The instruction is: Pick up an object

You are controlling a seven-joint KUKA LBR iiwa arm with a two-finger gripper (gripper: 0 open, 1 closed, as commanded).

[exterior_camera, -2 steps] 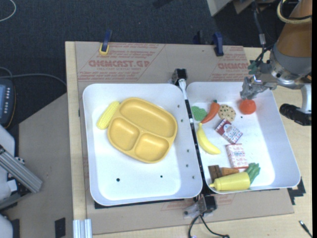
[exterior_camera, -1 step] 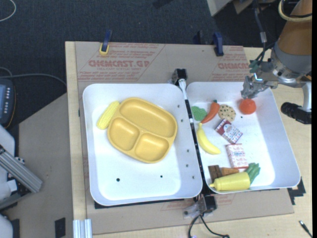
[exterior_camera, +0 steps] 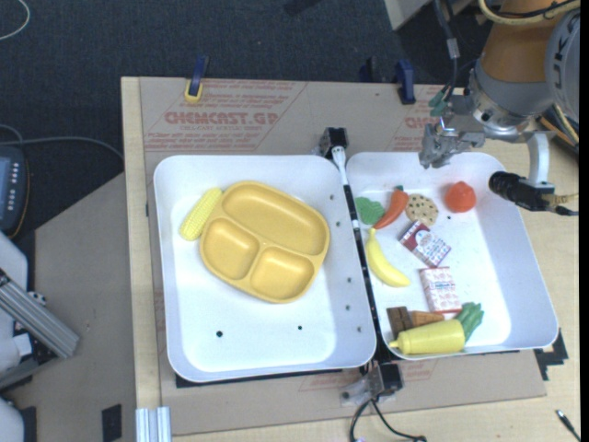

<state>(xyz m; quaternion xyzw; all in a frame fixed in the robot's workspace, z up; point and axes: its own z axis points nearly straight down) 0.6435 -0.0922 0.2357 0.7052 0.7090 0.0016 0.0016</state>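
Jaws, grip state unclear, above right bin (exterior_camera: 538,274) near tomato (exterior_camera: 460,196), cookie (exterior_camera: 421,209), carrot (exterior_camera: 394,206).

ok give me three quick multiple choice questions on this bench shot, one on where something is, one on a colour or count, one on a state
1. Where does the corn cob lie?
A. in the left bin, against the yellow tray's left edge
B. in the right bin beside the banana
C. on the cardboard outside both bins

2. How many compartments has the yellow tray?
A. two
B. three
C. five

3. What is the gripper doing?
A. pressing down on the banana
B. lifting the tomato
C. hanging over the right bin's far edge with nothing between its fingers

Answers: 1 A, the cob sits in the left bin touching the tray. 2 B, one long section and two smaller ones. 3 C, it is above the right bin, apart from the tomato and banana.
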